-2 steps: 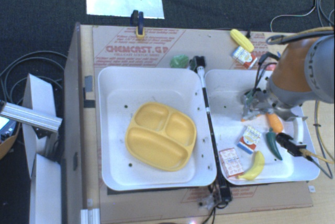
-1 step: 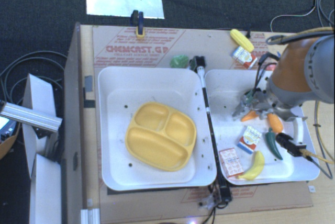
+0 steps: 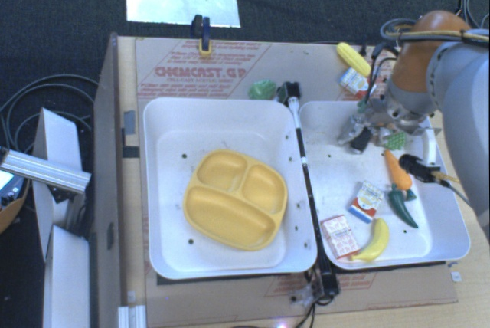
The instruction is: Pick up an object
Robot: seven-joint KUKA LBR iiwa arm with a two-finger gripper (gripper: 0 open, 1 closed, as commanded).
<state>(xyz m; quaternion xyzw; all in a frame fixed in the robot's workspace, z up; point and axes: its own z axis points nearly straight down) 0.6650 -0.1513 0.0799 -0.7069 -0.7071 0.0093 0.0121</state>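
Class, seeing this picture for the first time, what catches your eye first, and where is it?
A yellow divided plate lies in the left bin. The grey and orange arm reaches in from the right, its gripper low over the far end of the right bin. A banana lies by that bin's front edge, a carrot further back.

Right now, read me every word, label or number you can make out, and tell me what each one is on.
"CHEMCAST GP": large red print on the cardboard sheet under the bins.
Smaller red lines around it on the same sheet: too blurred to read.
Red and white carton and pink carton in the right bin: print too small to read.
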